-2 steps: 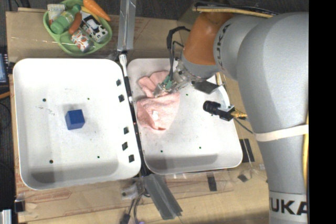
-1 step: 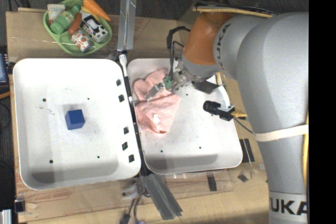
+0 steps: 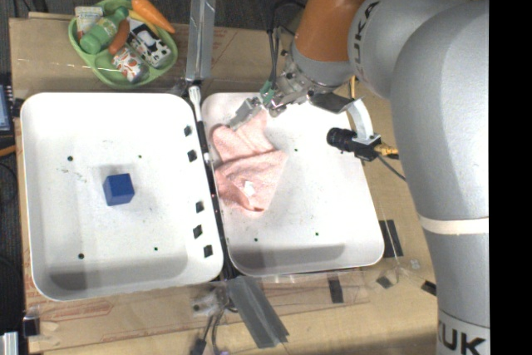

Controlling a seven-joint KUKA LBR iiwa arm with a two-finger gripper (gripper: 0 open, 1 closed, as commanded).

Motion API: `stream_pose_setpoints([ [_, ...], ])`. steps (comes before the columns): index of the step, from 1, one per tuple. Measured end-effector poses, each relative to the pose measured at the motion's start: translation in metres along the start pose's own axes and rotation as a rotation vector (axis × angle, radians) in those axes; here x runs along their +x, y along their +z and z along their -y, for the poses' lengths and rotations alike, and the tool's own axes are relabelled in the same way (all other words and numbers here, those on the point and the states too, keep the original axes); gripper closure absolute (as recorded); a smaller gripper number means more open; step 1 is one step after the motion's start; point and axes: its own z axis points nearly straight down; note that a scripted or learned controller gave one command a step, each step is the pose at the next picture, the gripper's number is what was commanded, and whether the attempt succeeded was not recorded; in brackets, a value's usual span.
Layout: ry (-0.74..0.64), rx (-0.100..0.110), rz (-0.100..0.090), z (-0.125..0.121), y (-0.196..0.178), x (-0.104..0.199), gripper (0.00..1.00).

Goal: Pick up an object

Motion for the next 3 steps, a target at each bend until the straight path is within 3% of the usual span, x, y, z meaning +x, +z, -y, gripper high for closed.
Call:
stream_pose_setpoints([
  [1,0.11,0.0,-0.001,0.002,0.101,-0.033,0.0],
  [2,0.103,0.004,-0.003,0.002,0.095,-0.032,1.0],
  [3,-0.323,0.0,0.0,-0.006,0.001,0.005,1.0],
])
